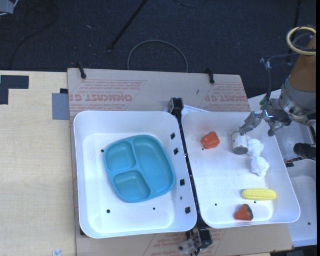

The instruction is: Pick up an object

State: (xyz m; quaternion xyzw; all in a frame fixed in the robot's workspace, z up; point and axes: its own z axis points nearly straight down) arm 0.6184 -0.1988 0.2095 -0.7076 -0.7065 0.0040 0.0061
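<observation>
We see the gripper (246, 126) hanging over the right bin (232, 217) near its two o'clock corner, and we cannot tell whether the jaws are apart or together, because the view looks down on them at a slant. Nothing shows between them. Just below the gripper, toward six o'clock, sits a small grey cylinder (239, 143), touching or almost touching a crumpled white wad (258, 158) at its four o'clock. An orange block (210, 140) lies at the cylinder's nine o'clock, apart from both. Toward the bin's five o'clock corner rest a yellow corn cob (259, 194) and, just beside it, a red strawberry-like toy (244, 213). The left bin (90, 217) carries a blue divided tray (139, 167). We judge the cylinder the nearest candidate: probably light, stiff and smooth, so it could roll or slip. We would close across its round sides at mid-height, keeping clear of the soft wad, which would squash and snag.
</observation>
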